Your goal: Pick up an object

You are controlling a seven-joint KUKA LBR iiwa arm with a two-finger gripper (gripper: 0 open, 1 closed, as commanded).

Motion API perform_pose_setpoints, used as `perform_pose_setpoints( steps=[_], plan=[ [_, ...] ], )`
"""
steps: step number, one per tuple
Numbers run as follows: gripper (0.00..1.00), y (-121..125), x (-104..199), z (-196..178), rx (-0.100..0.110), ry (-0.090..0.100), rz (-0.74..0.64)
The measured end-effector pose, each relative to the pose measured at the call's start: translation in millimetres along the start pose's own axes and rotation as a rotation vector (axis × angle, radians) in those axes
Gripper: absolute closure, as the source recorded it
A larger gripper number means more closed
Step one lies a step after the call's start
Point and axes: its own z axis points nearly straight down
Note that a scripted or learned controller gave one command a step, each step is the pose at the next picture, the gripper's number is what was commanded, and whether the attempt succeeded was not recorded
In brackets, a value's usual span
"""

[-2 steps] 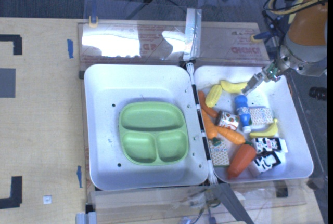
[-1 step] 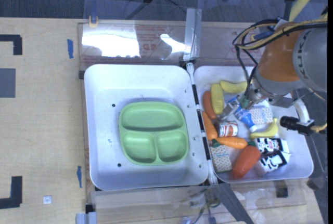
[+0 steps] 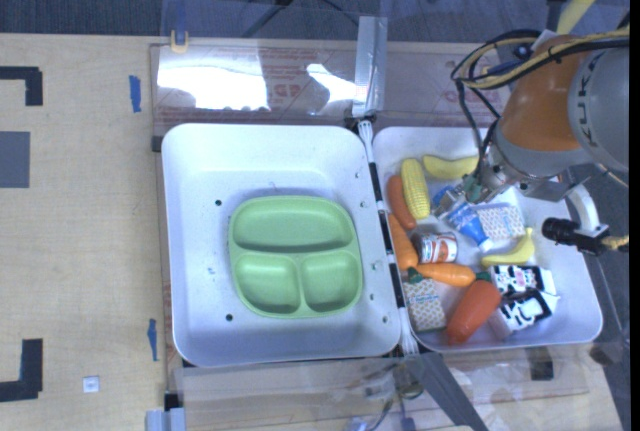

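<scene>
While the wooden table (image 3: 80,249) carries two white bins side by side, the right bin (image 3: 585,314) holds a heap of toy food: nearest lie a large carrot (image 3: 470,311) and a black-and-white patterned block (image 3: 524,296), then a smaller carrot (image 3: 446,272), a small can (image 3: 437,248) and a banana (image 3: 515,249), with a corn cob (image 3: 415,188) and a yellow piece (image 3: 449,165) farther back. The left bin (image 3: 190,219) holds a green divided plate (image 3: 295,254). The end effector (image 3: 478,189) sits low over the heap's middle; whether it is spread or pinching anything, I cannot tell.
</scene>
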Motion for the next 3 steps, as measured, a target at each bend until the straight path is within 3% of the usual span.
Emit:
perform_pose_setpoints(
  steps=[1, 2, 3],
  plan=[
    [1.0, 22, -20, -123, 0.008, 0.005, 0.082],
    [1.0, 25, 4, -51, 0.012, 0.008, 0.246],
    [1.0, 36, -1, -136, 0.007, 0.004, 0.107]
  ],
)
